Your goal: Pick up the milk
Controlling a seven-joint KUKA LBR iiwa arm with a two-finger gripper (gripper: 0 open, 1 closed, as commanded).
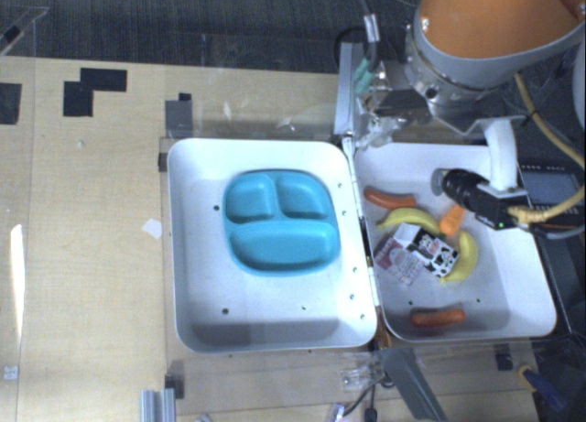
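Observation:
The milk (417, 256) is a small carton lying on its side in the right bin (526, 306), white with black cow patches and a pink panel. A yellow banana (409, 220) curves around its far and right sides and touches it. My gripper (363, 116) hangs over the far end of the wall between the two bins, well behind and to the left of the milk. Nothing shows between its tips.
In the right bin, one sausage (390, 199) lies behind the banana and another (438, 318) lies near the front wall. An orange piece (451, 220) sits by the banana. The left bin (192, 310) holds a blue divided plate (279, 221).

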